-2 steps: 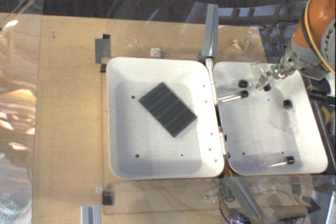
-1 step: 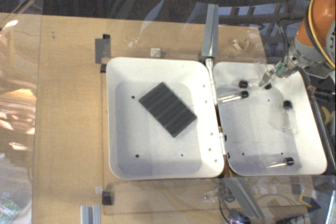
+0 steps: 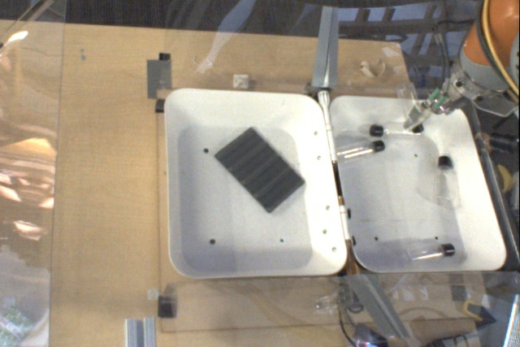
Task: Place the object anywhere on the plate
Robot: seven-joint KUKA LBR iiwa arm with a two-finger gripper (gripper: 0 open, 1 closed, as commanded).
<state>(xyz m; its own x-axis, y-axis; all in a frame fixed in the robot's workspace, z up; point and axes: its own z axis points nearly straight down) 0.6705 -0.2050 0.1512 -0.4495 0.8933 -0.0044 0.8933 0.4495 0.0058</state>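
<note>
gripper [image 3: 418,122] at 1 o'clock over right bin [image 3: 479,199], jaw state can't tell. clear black-capped tubes [image 3: 361,148] lie loose there; ribbed dark plate [image 3: 260,169] waits in left bin [image 3: 183,199], nothing on it yet.

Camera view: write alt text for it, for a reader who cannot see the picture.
Seen from above, two shallow white bins sit side by side on a wooden bench: the left bin holds a dark ribbed plate, the right bin several clear tubes with black caps. The robot's gripper hangs over the right bin's far edge.
</note>
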